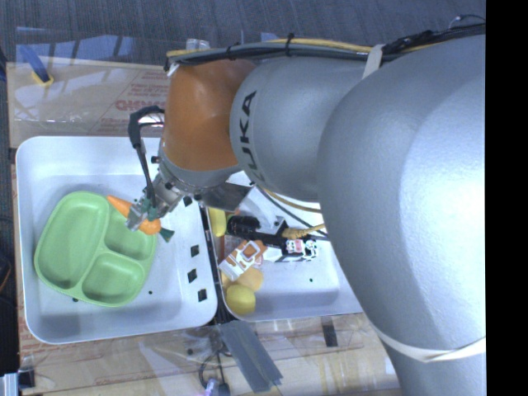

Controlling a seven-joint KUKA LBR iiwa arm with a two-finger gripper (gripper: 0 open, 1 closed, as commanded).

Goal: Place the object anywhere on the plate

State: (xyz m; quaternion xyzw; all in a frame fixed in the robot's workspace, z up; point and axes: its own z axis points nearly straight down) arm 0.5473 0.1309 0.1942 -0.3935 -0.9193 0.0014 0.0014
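A green sectioned plate [91,250] lies in the left bin. At its right rim an orange carrot-like object [132,214] with a green tip rests tilted, partly over the plate's edge. My gripper [147,210] comes down from the arm right onto this object, its fingers around the carrot's right half. The big grey arm with its orange band [202,118] covers most of the right bin.
In the right bin [322,291] I see a yellow lemon-like fruit [239,299], a small orange-and-white packet [245,258], a yellow item [217,221] and a black-handled tool [264,236]. The bin divider [210,262] runs between both bins.
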